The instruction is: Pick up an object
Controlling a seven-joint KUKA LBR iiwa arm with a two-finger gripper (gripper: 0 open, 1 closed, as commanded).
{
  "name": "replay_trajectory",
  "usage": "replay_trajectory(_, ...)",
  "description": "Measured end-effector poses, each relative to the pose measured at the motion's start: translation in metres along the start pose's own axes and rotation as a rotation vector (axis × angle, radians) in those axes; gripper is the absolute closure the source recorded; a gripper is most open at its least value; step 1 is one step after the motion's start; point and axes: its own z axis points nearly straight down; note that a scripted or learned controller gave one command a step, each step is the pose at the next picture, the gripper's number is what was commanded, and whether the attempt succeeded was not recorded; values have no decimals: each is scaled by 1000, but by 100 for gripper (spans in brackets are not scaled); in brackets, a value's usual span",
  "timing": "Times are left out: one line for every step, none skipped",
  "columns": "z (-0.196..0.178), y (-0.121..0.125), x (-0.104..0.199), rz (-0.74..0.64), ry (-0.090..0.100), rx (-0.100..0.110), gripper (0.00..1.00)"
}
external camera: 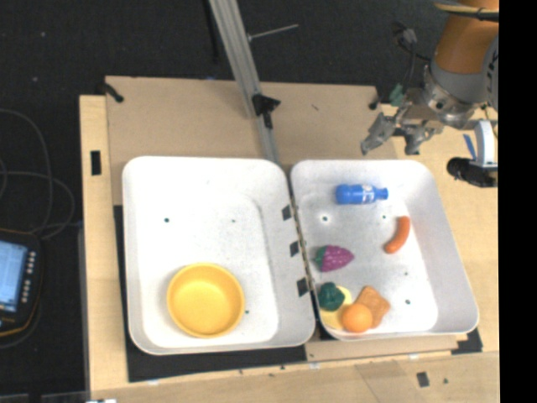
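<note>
The blue bottle (362,194) lies on its side near the far wall of the right bin (436,217) (an orange sausage (398,234) lies nearby). The hand (394,134) hovers beyond that bin's far rim, fingers spread, holding nothing.

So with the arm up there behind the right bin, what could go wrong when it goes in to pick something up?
The hand hangs above the far rim of the right bin, so coming down too early might hit that rim. The orange ball, green toy and brown piece crowd the near corner, so a grab there could catch two or push them around. The blue bottle lies on its side and may roll away.
</note>
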Motion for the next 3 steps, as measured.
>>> replay_trajectory(0,0,0,-1,-1,0,0)
replay_trajectory(63,2,-3,3,0,5,0)
replay_trajectory(124,1,0,0,0,5,0)
